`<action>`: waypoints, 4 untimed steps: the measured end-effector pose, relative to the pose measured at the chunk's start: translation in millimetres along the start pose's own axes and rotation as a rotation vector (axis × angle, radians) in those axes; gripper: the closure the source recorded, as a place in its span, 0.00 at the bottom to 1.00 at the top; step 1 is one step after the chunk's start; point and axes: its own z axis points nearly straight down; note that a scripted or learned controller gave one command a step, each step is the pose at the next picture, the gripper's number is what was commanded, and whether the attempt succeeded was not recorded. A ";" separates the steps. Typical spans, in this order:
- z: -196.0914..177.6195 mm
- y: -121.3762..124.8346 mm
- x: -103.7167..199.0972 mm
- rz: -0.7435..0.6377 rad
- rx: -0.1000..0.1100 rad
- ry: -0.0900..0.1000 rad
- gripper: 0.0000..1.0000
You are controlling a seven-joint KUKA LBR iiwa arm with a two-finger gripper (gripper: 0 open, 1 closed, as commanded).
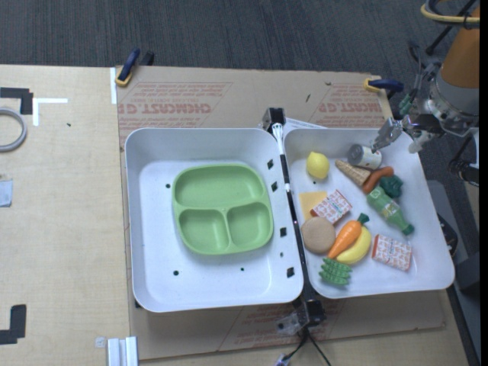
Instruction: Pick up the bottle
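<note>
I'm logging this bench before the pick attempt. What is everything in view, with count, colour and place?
bins: 2, white, side by side on the bench
tray: 1, green, three compartments, in the left bin
bottle: 1, green, right bin, lying toward its right side
lemon: 1, yellow, right bin, upper left
ice cream cone: 1, tan, right of the lemon
carrot: 1, orange with green top, right bin centre
banana: 1, yellow, under the carrot
cookie: 1, tan, left of the carrot
snack packets: 2, red and white, right bin
clamps: 2, blue and yellow, on the cardboard's far edge
gripper: 1, metal, over the right bin's far edge
</note>
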 end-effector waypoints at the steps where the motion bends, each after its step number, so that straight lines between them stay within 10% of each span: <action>1: -9.9 0.4 -0.1 -0.003 -0.001 -0.002 1.00; 2: -67.6 -50.3 14.5 0.213 0.001 0.000 1.00; 4: -62.8 -163.3 50.1 -0.111 0.001 0.000 1.00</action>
